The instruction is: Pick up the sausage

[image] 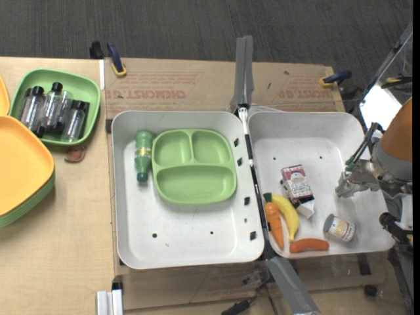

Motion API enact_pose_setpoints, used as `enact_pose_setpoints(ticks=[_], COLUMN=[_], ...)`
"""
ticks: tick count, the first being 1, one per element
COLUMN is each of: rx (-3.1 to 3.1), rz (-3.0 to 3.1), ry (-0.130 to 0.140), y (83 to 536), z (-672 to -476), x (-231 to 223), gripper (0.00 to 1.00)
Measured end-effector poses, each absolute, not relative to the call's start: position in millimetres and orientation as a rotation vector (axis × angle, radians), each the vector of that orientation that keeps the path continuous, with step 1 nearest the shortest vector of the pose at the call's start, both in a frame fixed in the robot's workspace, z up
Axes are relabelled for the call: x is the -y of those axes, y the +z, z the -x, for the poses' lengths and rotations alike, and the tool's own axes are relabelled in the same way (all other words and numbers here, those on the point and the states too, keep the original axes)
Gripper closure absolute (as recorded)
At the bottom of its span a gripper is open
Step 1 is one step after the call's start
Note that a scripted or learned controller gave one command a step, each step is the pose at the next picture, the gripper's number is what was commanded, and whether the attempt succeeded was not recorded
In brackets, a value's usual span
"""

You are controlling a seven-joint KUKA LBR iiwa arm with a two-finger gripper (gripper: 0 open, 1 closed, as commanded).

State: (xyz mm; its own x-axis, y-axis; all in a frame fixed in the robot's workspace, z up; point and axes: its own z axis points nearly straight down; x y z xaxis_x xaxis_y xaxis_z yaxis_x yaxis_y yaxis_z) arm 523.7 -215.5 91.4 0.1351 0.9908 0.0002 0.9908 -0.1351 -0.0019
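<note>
The sausage [308, 245], reddish-orange and lying flat, rests along the front wall of the right bin [315, 133]. My gripper [346, 185] hangs over the right side of that bin, up and to the right of the sausage and apart from it. A small can [339, 228] on its side lies between the two.
Left of the sausage lie a carrot [273, 226] and a banana [287, 213], with a small carton [296, 182] behind them. The left bin [184, 245] holds a green divided plate [195, 166] and a green bottle [143, 155]. On the bench's left are a green tray of bottles [56, 107] and yellow plates [23, 169].
</note>
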Motion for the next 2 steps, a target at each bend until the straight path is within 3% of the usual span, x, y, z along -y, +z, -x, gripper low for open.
enact_pose_setpoints(ticks=[1, 2], rx=[1.96, 2.283], rz=[2.456, 2.159], ry=[0.003, 0.001], y=[92, 101], z=[-658.9, -627.7], x=[209, 208], gripper=[1.0, 1.0])
